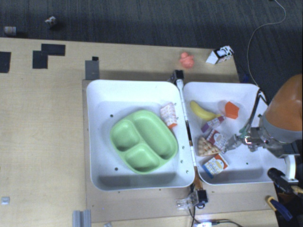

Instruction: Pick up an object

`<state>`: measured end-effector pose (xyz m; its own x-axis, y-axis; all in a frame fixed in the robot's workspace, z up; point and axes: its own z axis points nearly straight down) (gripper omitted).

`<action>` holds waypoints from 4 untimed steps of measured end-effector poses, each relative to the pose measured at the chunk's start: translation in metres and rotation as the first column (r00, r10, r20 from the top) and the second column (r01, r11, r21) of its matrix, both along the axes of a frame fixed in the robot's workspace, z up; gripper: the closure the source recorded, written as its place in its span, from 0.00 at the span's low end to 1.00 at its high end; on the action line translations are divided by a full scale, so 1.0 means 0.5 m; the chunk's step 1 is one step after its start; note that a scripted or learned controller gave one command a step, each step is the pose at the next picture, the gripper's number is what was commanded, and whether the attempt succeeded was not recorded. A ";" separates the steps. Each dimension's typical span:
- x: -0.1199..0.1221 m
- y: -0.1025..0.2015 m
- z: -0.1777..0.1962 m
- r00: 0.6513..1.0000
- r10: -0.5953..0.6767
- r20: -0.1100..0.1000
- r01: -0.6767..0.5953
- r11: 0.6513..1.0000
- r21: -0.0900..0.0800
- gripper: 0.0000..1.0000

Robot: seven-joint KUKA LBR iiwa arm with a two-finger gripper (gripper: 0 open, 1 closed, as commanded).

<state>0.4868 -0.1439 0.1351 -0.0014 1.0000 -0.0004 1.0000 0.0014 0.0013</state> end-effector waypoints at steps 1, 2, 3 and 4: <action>0.007 0.062 -0.078 1.000 0.000 0.010 0.000 1.000 -0.001 0.00; 0.012 0.065 -0.055 1.000 0.004 0.015 -0.004 1.000 0.002 1.00; 0.012 0.064 -0.055 1.000 0.003 0.016 -0.003 1.000 0.000 0.00; 0.009 0.109 -0.088 1.000 -0.005 0.018 0.006 1.000 -0.011 0.00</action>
